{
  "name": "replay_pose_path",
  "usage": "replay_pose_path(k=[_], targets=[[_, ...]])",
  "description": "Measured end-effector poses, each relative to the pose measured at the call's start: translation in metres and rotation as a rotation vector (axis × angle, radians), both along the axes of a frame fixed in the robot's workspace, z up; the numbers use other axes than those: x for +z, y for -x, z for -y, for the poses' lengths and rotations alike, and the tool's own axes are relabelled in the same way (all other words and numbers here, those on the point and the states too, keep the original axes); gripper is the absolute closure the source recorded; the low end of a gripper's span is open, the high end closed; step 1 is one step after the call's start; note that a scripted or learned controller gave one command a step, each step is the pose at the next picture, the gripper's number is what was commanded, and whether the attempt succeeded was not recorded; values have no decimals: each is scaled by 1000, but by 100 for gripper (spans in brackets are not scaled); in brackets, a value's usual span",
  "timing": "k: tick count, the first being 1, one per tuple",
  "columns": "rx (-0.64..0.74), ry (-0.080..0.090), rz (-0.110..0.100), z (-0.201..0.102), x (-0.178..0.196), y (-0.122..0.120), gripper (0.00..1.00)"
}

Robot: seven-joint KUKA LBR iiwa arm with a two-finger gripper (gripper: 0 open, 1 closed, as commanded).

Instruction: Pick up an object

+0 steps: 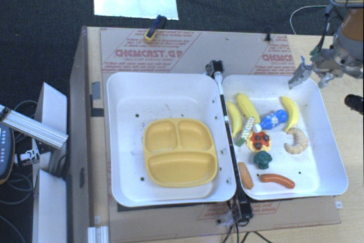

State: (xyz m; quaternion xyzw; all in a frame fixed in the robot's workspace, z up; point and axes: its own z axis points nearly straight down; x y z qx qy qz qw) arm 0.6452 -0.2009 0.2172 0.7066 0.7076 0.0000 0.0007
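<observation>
Fingers (300, 75) spread apart, empty, above right bin (327, 122)

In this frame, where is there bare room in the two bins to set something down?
Left bin: bare strips around the yellow tray, widest along its far wall. Right bin: free floor at the far right corner; crowded around the blue bottle and croissant.
</observation>
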Motion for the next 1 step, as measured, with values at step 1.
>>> replay_pose_path(k=[1], targets=[[0,0,1,6,-133,9,0]])
